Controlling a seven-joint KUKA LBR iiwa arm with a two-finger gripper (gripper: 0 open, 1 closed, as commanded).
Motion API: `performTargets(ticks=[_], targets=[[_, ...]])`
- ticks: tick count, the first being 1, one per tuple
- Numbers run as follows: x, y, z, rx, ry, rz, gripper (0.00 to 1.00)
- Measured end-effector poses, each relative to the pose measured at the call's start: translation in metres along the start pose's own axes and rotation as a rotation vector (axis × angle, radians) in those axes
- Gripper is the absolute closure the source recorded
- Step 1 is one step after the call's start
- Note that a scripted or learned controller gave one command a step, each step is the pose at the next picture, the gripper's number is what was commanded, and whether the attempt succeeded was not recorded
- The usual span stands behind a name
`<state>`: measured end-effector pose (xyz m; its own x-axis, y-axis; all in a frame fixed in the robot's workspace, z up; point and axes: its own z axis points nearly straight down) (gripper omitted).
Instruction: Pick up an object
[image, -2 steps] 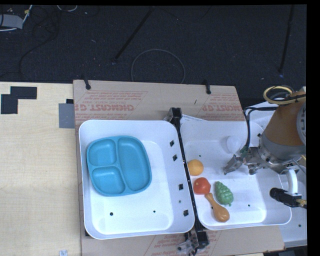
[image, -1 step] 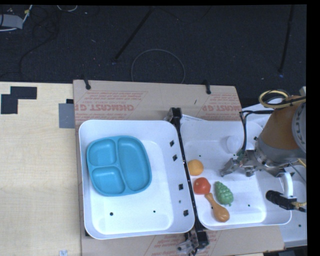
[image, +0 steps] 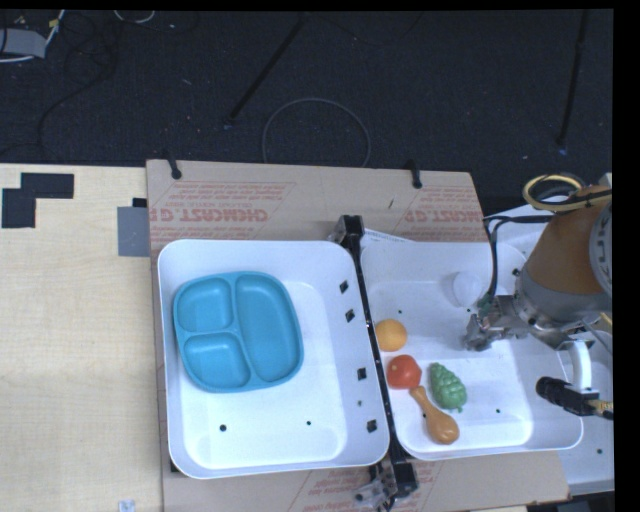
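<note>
In the right bin (image: 500, 425), several small items lie near its left wall: an orange ball (image: 391, 334), a red tomato (image: 403, 371), a green knobbly piece (image: 448, 386) and a tan gourd-shaped piece (image: 436, 417). My gripper (image: 479, 333) reaches in from the right and hangs low over the middle of this bin, to the right of the orange ball and above the green piece in the view. It is apart from all of them. Nothing shows in its grasp.
A blue divided plate (image: 238, 330) lies in the left bin (image: 260, 440). A pale round shape (image: 466, 288) sits on the right bin's floor behind the gripper. The black divider (image: 365, 340) separates the bins. Cables (image: 553, 188) hang by the arm.
</note>
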<state>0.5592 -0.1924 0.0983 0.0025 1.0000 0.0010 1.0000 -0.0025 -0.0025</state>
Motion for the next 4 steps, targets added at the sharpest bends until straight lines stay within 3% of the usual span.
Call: performTargets(ticks=[2,3,4], targets=[[-0.016,-0.005,-0.095,-0.003,-0.001,0.005,1.00],[-0.009,-0.002,-0.154,-0.006,-0.002,-0.004,1.00],[0.039,-0.010,-0.157,0.000,0.001,-0.006,1.00]])
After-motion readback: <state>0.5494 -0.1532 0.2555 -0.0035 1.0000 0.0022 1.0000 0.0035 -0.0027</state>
